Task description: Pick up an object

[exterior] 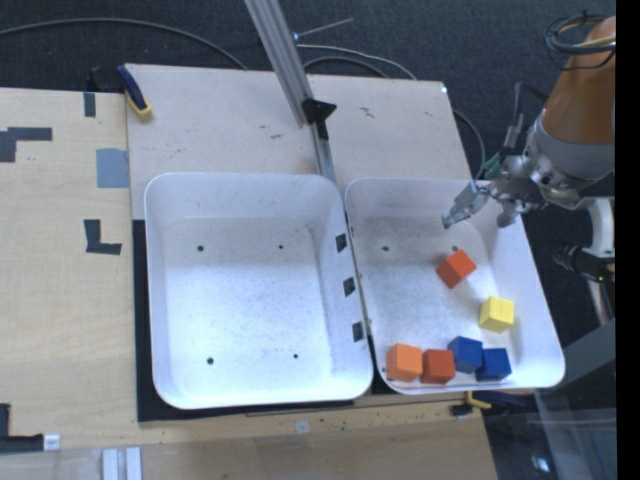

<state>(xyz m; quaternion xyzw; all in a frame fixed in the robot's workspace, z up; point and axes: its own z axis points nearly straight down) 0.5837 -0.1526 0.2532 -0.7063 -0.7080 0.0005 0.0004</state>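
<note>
My gripper (485, 211) hangs over the upper right part of the right bin (400, 218), its two fingers spread open with nothing between them. An orange-red cube (456, 267) lies just below it on the bin floor, apart from the fingers. A yellow cube (497, 313) sits further down near the right wall. Along the bin's front edge stand an orange cube (404, 361), a red-orange cube (438, 365) and two blue cubes (466, 351) (494, 364), close together.
The left bin (240, 288) adjoins the right one. A slanted aluminium bar (282, 53) comes down to the bins' shared top edge. A yellow-and-blue clamp (135, 93) lies at the board's far left corner. Cables run along the back.
</note>
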